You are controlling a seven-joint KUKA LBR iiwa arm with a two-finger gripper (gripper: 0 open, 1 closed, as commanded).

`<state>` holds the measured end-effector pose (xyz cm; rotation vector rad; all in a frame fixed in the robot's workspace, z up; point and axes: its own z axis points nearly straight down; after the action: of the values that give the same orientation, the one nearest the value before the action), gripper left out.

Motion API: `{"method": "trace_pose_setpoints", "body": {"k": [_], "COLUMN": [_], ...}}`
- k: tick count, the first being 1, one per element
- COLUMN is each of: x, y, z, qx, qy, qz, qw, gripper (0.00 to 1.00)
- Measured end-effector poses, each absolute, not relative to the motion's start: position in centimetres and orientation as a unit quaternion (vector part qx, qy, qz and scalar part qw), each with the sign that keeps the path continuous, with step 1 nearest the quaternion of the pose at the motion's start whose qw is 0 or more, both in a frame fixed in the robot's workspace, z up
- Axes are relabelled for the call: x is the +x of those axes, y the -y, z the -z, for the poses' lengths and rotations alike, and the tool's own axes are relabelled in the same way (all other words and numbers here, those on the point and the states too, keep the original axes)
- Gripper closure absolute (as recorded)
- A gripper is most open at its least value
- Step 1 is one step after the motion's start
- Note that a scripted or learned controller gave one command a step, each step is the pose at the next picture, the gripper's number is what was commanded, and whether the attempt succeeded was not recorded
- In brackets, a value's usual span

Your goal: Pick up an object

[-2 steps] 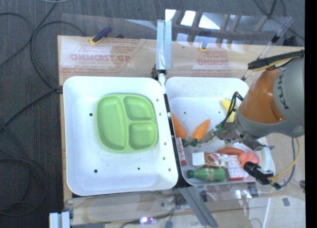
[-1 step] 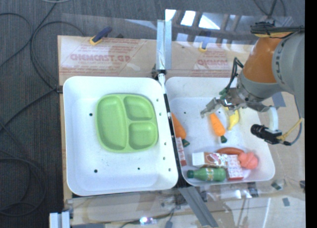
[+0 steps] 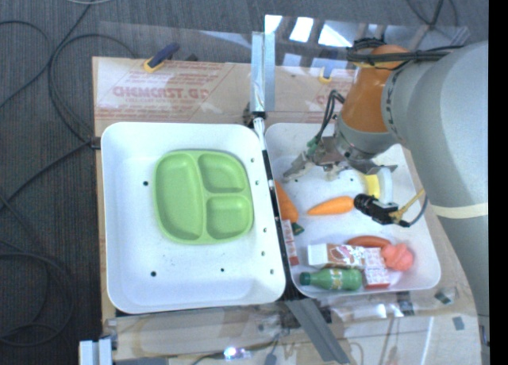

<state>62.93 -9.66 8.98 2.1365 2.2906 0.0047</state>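
Gripper [image 3: 315,169]: hanging over the far part of the right bin [image 3: 325,232], its fingers looking spread, with nothing sitting between them.
Task's thing: a carrot [image 3: 329,206] is lying loose on the bin floor, just beside the gripper, on the side toward the view's lower edge.
Long axis: the carrot is lying nearly across the view, with its thin tip pointing left and its thick end slightly raised to the right. In my judgement the fingers will be needing to close across that line.
Reach: the one arm is coming in from the right and is standing almost over the carrot.
Nearby: a second carrot [image 3: 286,203] is leaning along the bin wall, below and left of the gripper. A yellow piece [image 3: 375,185] is lying just right of the gripper.
Farther from the gripper: a red sausage-like piece [image 3: 369,241], a carton [image 3: 349,257], a pink lump [image 3: 398,256] and a green bottle [image 3: 333,279] are crowding together beyond the carrot.
In the way: nothing is touching the carrot.
Well left of the gripper: the left bin [image 3: 127,276] is holding a green divided plate [image 3: 205,195].
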Motion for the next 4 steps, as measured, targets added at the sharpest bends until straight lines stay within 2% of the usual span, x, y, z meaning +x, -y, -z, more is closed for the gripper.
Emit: {"method": "trace_pose_setpoints", "body": {"k": [1, 2, 3, 4], "x": [56.9, 52.0, 49.9, 49.1], "y": [12.2, 12.4, 10.5, 10.7], "z": [-9.0, -9.1, -9.2, -9.1], "qx": [0.728, 0.712, 0.653, 0.607], "qy": [-0.685, -0.702, -0.757, -0.794], "qz": [-0.0025, -0.0041, -0.0023, -0.0045], "qw": [0.006, 0.008, 0.007, 0.012], "gripper": [0.0, 0.0, 0.0, 0.0]}}
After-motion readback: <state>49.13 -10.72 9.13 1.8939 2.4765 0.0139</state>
